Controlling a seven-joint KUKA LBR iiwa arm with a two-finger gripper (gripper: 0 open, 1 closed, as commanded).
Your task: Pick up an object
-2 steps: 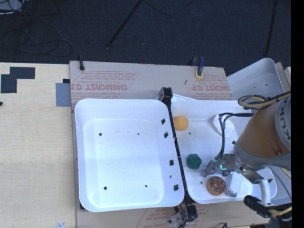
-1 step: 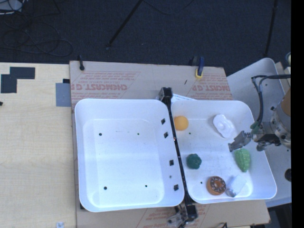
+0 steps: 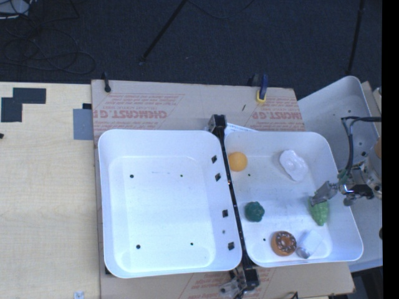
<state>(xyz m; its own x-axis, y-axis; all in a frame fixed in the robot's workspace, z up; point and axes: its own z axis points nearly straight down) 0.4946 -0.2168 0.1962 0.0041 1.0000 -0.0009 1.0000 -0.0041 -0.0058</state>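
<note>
The right bin (image 3: 340, 242) holds several small objects. An orange ball (image 3: 237, 161) lies near its left wall, and a white crumpled piece (image 3: 293, 165) sits toward the back. A dark green lump (image 3: 254, 211) rests in the middle. Near the front are a brown sprinkled donut (image 3: 283, 243) and a small pale object (image 3: 304, 248). A light green object (image 3: 320, 213) lies by the right wall. My gripper (image 3: 322, 194) hangs just above that light green object, reaching in over the right rim. Nothing is seen held in it.
The left bin (image 3: 109, 167) stands beside the right one, split from it by a black divider with clips (image 3: 225, 192). Both rest on cardboard (image 3: 156, 108). A blue and yellow clamp (image 3: 262, 89) sits at the back edge. Cables and a white cover (image 3: 340, 104) crowd the right side.
</note>
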